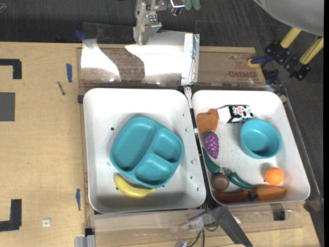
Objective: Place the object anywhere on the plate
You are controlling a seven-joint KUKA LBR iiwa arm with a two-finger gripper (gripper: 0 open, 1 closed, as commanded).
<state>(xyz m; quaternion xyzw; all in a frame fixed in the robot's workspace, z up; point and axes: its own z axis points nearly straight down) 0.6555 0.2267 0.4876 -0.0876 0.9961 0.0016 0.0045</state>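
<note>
Teal-on-white layout noted: plate (146, 151) at centre of the left bin (97, 112), not one item on it yet. Cannot say which object is meant. Logged likely candidates crowded in the right bin (295, 138): grapes (211, 144) touching an orange lump (207, 121) against the dividing wall, carrot (270, 192) along the lower edge, orange ball (274, 176) just above it, carton (237, 112) near the bowl (260, 138). Also logged a banana (131, 187), tucked partly under the plate's lower left rim.

Spotted the gripper (172, 1) at top centre of the frame, beyond both bins, well apart from everything. Cannot tell how wide it stands; saw no object in it.

Risks, as judged:
- Could pinch two neighbours at once in that crowding, or knock one aside.
- Could send the ball rolling on contact.
- Might tilt or shove the plate if going for the banana.
- Might mistake the matching teal bowl for the target.
</note>
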